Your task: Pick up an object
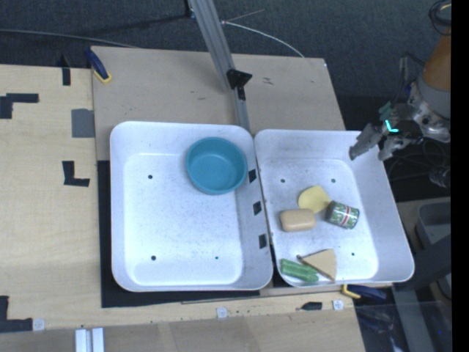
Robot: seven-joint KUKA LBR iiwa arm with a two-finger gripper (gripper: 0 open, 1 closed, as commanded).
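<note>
My gripper (371, 145) over right bin (388, 218) rim, fingers spread, empty. Can (341, 215), yellow disc (314, 197), tan block (297, 220) crowded; I expect can rolling, grasp slipping.

A robotics lab: taped wooden bench (44, 196), two white bins (132, 196), loose cables (264, 31)

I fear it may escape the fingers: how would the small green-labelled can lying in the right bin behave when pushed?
The small green-labelled can lies on its side, so it probably rolls. It touches the yellow round piece, which may get nudged.
</note>
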